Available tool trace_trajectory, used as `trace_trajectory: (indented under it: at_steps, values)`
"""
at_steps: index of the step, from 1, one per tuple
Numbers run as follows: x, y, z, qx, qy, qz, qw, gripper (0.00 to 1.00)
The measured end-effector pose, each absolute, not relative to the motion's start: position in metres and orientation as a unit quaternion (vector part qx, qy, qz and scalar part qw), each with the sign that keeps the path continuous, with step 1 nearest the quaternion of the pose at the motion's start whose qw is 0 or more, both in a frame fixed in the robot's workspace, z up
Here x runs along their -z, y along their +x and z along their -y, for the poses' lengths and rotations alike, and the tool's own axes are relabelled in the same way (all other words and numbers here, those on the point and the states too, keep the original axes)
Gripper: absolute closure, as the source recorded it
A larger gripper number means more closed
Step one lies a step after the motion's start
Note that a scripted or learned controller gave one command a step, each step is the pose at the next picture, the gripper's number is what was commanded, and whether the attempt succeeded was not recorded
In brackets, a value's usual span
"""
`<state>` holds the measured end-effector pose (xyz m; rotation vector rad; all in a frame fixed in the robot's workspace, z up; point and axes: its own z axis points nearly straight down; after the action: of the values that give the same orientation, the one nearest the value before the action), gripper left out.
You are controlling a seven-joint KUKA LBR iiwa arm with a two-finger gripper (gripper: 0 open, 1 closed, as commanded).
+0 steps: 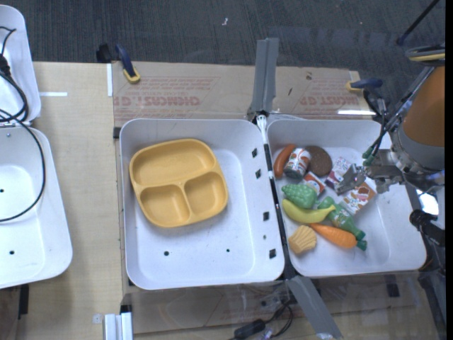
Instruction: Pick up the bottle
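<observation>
**Wooden bench, two white bins, toys crowding the right one**

Where the pale wooden bench (71,91) is meeting dark carpet (212,13) along the top, two shallow white bins are sitting side by side on a sheet of brown cardboard (191,91). The left bin (141,261) is carrying a yellow divided plate (178,181). The right bin (396,253) is holding a hot dog (282,160), a small can (298,163), a brown round cookie (320,160), green grapes (300,195), a banana (308,213), a carrot (333,235) and a waffle piece (303,240). The bottle (348,225), green, is lying tilted between the banana and the carrot. The hand (352,179) is hanging over flat packets (356,197) in that bin, apart from the bottle; how far it is opening I cannot tell. Blue clamps (127,64) are gripping the bench's far edge.
</observation>
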<state>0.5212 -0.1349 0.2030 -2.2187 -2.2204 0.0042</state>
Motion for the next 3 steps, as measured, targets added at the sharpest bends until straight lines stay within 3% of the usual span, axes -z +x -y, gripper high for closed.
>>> trace_trajectory:
  at_steps: [1,2,3]
  values:
    - [-0.135,0.508,0.105,-0.0014,-0.744,0.668,0.001,0.0]
    - [-0.107,0.555,0.18,0.0083,-0.787,0.617,-0.012,0.0]
    - [-0.121,0.558,0.183,0.0101,-0.787,0.616,-0.019,1.0]
